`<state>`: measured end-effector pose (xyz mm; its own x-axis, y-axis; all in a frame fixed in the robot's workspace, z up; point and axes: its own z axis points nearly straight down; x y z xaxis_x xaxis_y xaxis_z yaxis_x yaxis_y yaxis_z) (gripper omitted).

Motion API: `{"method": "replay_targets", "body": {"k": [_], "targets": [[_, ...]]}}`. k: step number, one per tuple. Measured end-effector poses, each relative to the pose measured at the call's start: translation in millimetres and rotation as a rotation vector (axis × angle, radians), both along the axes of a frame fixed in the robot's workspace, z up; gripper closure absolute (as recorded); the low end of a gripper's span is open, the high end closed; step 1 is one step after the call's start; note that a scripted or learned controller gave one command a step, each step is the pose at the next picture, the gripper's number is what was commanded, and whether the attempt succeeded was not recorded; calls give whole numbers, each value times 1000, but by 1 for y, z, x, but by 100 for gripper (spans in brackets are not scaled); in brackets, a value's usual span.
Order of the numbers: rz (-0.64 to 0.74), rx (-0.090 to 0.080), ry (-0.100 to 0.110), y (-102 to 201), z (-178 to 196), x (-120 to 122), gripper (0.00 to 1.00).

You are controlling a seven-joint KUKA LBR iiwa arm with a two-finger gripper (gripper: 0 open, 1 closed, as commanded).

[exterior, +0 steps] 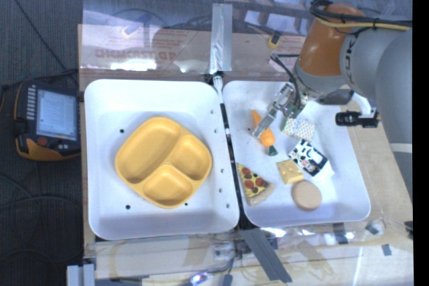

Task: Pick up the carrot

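Observation:
The carrot (268,138) is small and orange with a green end. It lies in the upper left part of the right bin (348,207). My gripper (263,130) reaches down from the upper right and sits right over the carrot's middle. It covers part of the carrot, so orange shows on both sides of it. The carrot rests on the bin floor.
Also in the right bin are a dotted white packet (299,128), a black-and-white carton (309,157), a yellow cracker (289,171), a round biscuit (306,195) and a pizza slice (253,183). The left bin (100,211) holds a yellow divided plate (164,161).

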<state>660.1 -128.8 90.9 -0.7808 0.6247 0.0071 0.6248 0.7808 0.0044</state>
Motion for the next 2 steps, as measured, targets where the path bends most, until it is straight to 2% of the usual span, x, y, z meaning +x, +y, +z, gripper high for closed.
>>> {"method": "replay_targets", "body": {"k": [1,2], "targets": [[1,-5,-17,0,11,3,100],[192,-10,-8,8,125,-15,100]]}}
